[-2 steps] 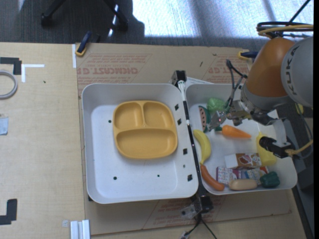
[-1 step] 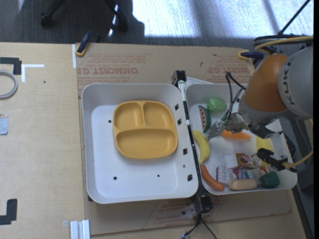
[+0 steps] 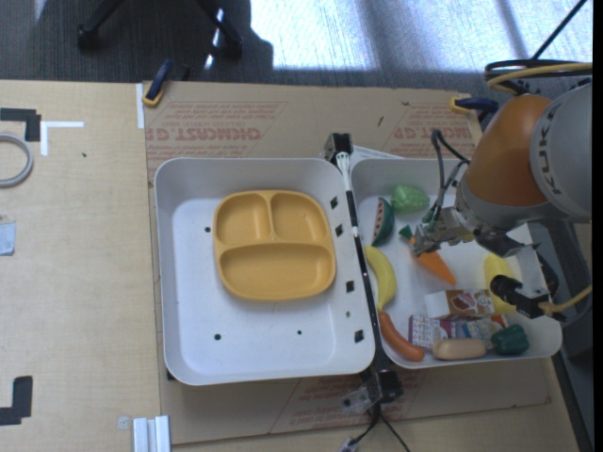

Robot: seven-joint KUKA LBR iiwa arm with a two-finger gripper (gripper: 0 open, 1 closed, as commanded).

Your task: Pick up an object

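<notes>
Two white bins are sitting side by side on the desk (image 3: pixel 85 281). The left bin (image 3: pixel 188 328) is holding a yellow plate (image 3: pixel 275 245) with three parts in it. The plate is lying flat near the middle of that bin.

The right bin (image 3: pixel 546 342) is holding toy food. A slice of watermelon (image 3: pixel 381 220) is lying near the wall between the two bins. A green leafy toy (image 3: pixel 410 198) is sitting just beside it, toward the back. A banana (image 3: pixel 382 274) is lying along the same wall, below the watermelon. A red hot dog (image 3: pixel 399 338) is lying near the front left corner. A small printed box (image 3: pixel 450 320) is lying flat in the front part, and a tan bread roll (image 3: pixel 458 349) is resting just in front of it. A dark green toy (image 3: pixel 510 341) is sitting next to the roll, on its right. A yellow toy (image 3: pixel 501 278) is lying farther right, partly hidden by the arm.

The grey arm with the orange band (image 3: pixel 509 153) is reaching in from the right over the right bin. The pincer (image 3: pixel 426 243) is pointing down into the bin, right at the thick end of an orange carrot (image 3: pixel 436 266). The carrot is lying in the middle of the right bin, between the banana and the yellow toy. The pincer looks like it is touching the carrot, but it is too small and dark to tell if it is open, closed, or gripping.
</notes>
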